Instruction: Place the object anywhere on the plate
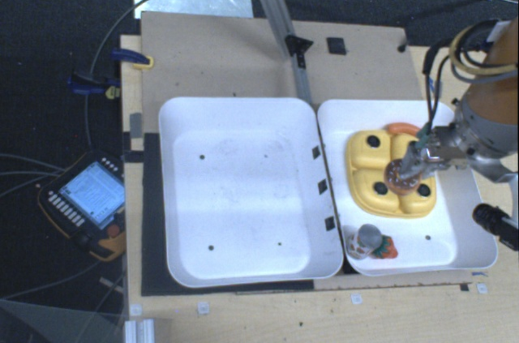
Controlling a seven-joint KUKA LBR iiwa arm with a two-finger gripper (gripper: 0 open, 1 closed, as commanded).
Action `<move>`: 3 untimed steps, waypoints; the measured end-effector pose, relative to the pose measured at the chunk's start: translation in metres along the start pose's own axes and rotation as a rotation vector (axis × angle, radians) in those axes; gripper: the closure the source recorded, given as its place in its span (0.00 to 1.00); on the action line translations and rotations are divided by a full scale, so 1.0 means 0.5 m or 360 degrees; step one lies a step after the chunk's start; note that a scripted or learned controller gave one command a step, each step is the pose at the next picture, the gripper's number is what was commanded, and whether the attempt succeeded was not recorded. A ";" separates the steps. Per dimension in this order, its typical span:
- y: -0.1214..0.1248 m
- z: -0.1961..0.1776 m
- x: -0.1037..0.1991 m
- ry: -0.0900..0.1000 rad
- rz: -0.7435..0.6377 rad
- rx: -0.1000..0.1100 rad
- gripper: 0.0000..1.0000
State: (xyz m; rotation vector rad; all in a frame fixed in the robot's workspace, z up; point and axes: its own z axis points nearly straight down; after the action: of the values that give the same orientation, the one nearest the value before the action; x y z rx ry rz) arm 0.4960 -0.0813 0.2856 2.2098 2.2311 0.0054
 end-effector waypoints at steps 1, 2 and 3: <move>0.010 0.002 0.106 0.0001 -0.0002 0.0002 1.00; 0.018 0.048 0.220 0.0001 -0.0002 0.0007 1.00; 0.028 0.050 0.322 0.0001 -0.0001 0.0003 1.00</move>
State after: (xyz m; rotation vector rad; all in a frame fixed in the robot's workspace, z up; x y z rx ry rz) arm 0.5087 0.0799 0.2608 2.2103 2.2336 0.0039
